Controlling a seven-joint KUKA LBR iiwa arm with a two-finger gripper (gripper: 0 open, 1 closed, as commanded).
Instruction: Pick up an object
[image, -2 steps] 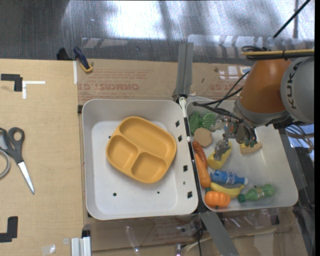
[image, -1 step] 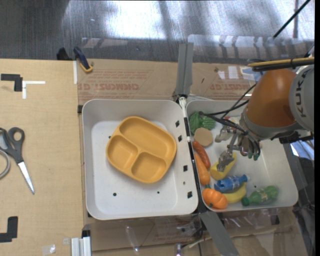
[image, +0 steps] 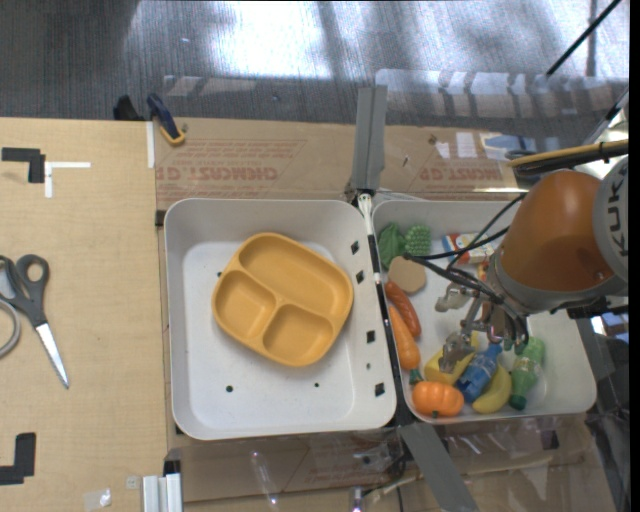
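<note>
End effector low over the toy food in the right bin

The bench (image: 80, 300) spreads well to the left of the end effector (image: 466, 345), with scissors (image: 35, 310) far off at its left edge. The left bin (image: 190, 330) lies beside it to the left and holds a yellow divided plate (image: 283, 298). The right bin (image: 575, 385) sits beneath it, the arm (image: 555, 240) rising up and to the right. Whether the end effector is open or closed cannot be told. Just below it lie a blue bottle (image: 481, 368) and a banana (image: 494, 393); lower left is an orange fruit (image: 437, 398), left a carrot (image: 403, 335), upper left a green vegetable (image: 402, 243).
</note>
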